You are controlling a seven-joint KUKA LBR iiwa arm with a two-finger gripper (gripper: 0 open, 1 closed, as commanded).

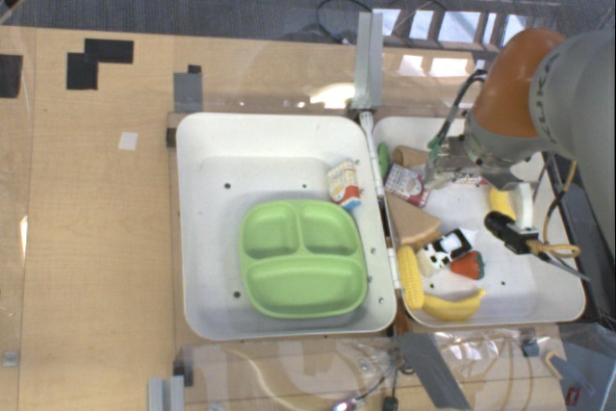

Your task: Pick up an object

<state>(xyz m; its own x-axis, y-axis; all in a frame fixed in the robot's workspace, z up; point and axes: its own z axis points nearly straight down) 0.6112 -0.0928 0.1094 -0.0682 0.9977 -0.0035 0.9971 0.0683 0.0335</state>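
My gripper (pixel 435 168) hangs low over the back left part of the right bin (pixel 549 298). It sits just right of a red and white packet (pixel 405 186) and above a tan wedge (pixel 417 224). I see nothing held in it. Toward the front of that bin lie a corn cob (pixel 410 272), a banana (pixel 452 306), a black and white cow toy (pixel 443 251) and a red piece (pixel 468 266). A yellow item (pixel 500 202) lies to the gripper's right, and a green item (pixel 383 158) rests against the bin's left wall.
The left bin (pixel 207 207) holds a green divided plate (pixel 303 257) and a small white, red and blue packet (pixel 344 184) near its right wall. A ridge (pixel 377 197) separates the two bins. The grey arm with its orange band (pixel 510 82) covers the right bin's back right.
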